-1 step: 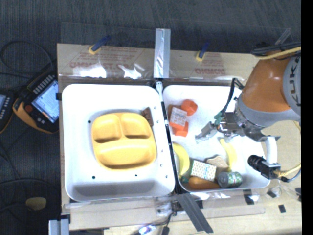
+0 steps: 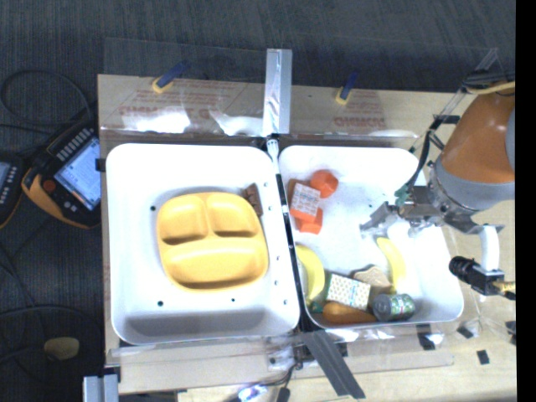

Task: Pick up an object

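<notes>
My gripper hangs over the right part of the right bin, its fingers spread open with only bare white floor between them. A small banana lies just below it, near the fingertips but apart from them. Further left sit an orange block with a white label and an orange round piece. Along the bin's front edge lie a yellow-green fruit, a small patterned box, an orange carrot-like piece and a grey-green ball.
The left bin holds a yellow divided tray and a small brown item by the dividing wall. A metal post stands behind the bins. A handheld pendant and cables lie on the floor at left.
</notes>
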Controlling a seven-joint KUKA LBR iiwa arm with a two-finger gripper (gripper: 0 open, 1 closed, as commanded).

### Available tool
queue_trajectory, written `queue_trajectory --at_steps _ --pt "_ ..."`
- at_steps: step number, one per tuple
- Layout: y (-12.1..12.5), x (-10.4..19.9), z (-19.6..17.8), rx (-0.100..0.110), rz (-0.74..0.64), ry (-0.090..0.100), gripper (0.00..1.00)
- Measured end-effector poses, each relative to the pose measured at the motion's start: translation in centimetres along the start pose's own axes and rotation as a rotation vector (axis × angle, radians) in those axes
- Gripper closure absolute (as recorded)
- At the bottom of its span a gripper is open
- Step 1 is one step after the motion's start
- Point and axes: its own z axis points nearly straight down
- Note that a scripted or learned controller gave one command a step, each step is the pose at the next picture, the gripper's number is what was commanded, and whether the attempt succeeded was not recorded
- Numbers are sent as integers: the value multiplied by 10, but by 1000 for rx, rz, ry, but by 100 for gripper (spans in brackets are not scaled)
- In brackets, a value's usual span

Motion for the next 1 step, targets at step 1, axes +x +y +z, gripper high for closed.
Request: queue_trajectory --at_steps 1 --pt "-12 -55 95 -1 -12 2 0"
